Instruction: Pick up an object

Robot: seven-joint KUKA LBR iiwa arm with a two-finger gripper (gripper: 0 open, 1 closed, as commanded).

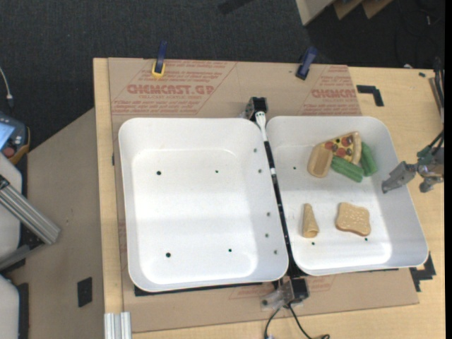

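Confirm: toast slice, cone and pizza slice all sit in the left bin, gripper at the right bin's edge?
Wrong bin. The camera view shows the toast slice, cone and pizza slice in the right bin. The gripper is at that bin's right edge, as stated.

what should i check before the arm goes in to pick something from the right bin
1. Things to pick lie in the right bin: ok, a toast slice, a cone, a pizza slice and green pieces.
2. A target standing apart: ok, the toast slice and the cone each lie alone.
3. Upper cluster separated: not ok, the pizza slice, the green pieces and a tan piece touch or overlap.
4. Gripper placed over a target: not ok, it sits at the bin's right rim.
5. Fingers open: cannot tell.
6. Gripper free of load: cannot tell.
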